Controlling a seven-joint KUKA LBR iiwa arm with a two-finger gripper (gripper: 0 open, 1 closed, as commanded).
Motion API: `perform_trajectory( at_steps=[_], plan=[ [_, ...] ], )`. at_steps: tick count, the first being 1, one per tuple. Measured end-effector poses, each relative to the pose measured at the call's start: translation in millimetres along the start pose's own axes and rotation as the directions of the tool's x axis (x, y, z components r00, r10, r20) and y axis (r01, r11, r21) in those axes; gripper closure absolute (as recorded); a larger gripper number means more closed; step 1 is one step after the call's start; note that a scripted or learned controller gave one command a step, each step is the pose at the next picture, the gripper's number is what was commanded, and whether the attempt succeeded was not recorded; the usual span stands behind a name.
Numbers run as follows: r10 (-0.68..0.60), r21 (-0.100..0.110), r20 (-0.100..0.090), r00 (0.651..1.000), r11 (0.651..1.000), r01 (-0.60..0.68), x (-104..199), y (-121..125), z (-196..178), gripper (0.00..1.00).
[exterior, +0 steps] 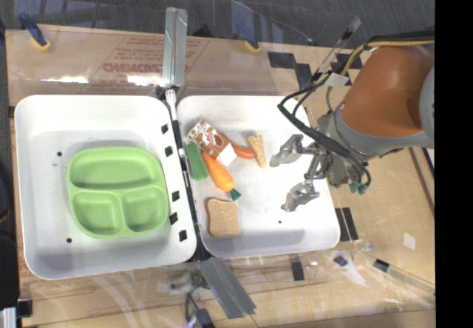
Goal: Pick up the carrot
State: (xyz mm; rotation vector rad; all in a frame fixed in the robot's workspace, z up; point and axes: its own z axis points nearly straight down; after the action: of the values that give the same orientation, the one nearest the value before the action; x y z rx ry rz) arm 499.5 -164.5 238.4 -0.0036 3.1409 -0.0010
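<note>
Since the carrot lies slantwise at frame centre, in the right bin, wedged between a green piece and a snack packet, we judge the gripper, spread wide and empty to its right, should straddle the orange body, clear of the bread slice.

Two white bins, one green tray, one carrot, one bread slice.

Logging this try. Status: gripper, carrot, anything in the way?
Gripper open, over right bin, holding nothing. Carrot lies to its left, untouched. Green piece and bread crowd the carrot.
</note>
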Motion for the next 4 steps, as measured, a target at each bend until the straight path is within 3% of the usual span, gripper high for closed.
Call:
perform_trajectory(
  at_steps=[1,2,3,4],
  plan=[
    [0.199,-0.001,-0.003,0.980,0.980,-0.199,-70.7,45.4,75.9,0.00],
    [0.327,-0.001,0.000,0.945,0.945,-0.327,-134.6,57.7,146.6,0.00],
    [0.322,0.002,0.006,0.947,0.947,-0.322,-136.8,57.0,133.4,1.00],
    [0.037,0.018,0.018,0.999,0.999,-0.038,-87.9,52.5,139.3,1.00]
  ],
)
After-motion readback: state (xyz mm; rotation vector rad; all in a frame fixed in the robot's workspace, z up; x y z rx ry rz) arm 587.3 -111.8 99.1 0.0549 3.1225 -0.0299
